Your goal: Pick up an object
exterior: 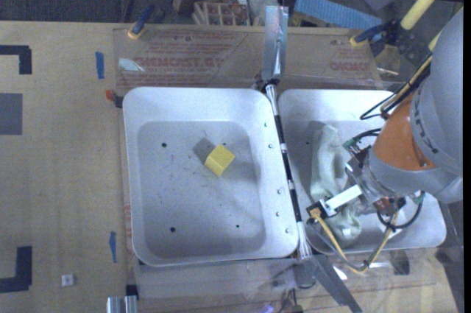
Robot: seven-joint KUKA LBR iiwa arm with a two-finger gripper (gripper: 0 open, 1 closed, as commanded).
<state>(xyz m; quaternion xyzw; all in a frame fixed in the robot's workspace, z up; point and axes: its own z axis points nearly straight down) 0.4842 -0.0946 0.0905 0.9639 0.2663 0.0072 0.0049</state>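
The gripper (pixel 355 177) hangs over the pale cloth (pixel 326 155) near the right bin's (pixel 324 107) left wall. Its grip state cannot be told, and the limp cloth may slip free.

Grey arm (pixel 449 120) with orange wrist band (pixel 394 142)

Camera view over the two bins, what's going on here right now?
The grey arm reaches into the right bin, its wrist low over a pale crumpled cloth. Whether it has gripped anything cannot be seen. In the left bin a yellow block lies right beside a small grey block, away from the arm.
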